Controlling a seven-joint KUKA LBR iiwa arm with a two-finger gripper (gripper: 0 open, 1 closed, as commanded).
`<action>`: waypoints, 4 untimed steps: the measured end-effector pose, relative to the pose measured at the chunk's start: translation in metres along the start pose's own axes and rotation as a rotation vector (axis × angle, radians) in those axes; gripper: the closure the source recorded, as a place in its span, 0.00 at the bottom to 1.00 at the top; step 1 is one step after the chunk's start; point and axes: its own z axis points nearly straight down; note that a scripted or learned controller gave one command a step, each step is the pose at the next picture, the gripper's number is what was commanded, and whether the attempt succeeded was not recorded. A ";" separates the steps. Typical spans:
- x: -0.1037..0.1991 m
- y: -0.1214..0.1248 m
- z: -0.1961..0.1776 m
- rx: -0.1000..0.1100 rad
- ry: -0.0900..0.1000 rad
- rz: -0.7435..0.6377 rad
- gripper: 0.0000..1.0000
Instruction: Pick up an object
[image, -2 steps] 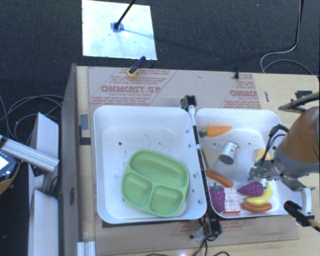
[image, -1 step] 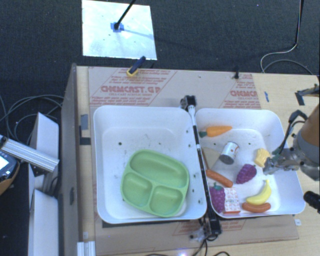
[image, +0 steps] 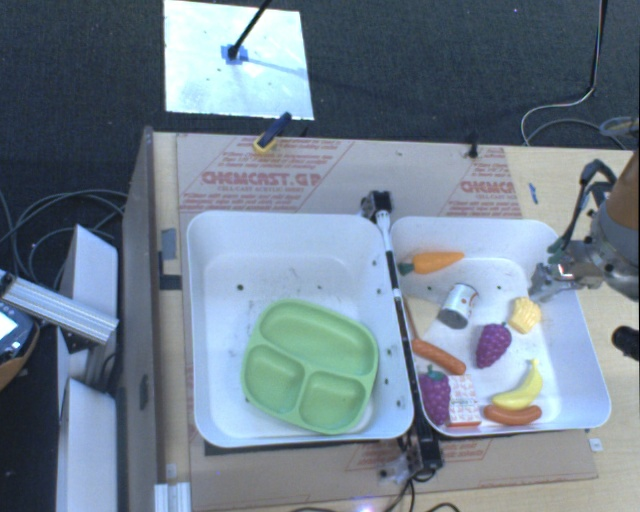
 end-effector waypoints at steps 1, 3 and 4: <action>0.000 0.000 0.000 0.001 0.000 0.000 0.00; 0.070 0.012 0.129 -0.009 -0.004 0.003 0.00; 0.086 0.059 0.133 0.001 0.001 0.000 0.00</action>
